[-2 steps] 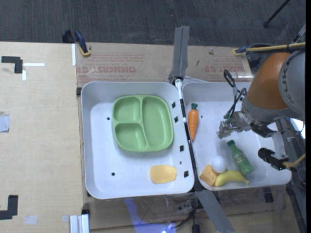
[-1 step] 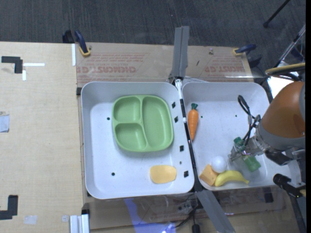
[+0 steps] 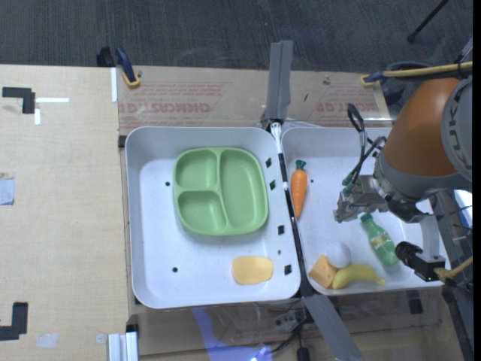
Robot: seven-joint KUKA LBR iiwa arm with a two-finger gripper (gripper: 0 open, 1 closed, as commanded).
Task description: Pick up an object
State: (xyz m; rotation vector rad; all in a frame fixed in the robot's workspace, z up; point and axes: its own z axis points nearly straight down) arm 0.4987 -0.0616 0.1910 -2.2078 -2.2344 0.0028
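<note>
Lying near the tool (image 3: 347,207), whose state I cannot tell, the carrot (image 3: 298,189) points tip-down.

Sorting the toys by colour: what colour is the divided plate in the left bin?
Light green, seen clearly in the camera view: the divided plate.

Your left bin (image 3: 143,224) is holding green tray (image 3: 221,190) and yellow piece (image 3: 252,270) near front. Blue clamp (image 3: 126,66) is gripping cardboard (image 3: 195,100) behind bins. Wood benchtop (image 3: 56,216) is lying left.
</note>
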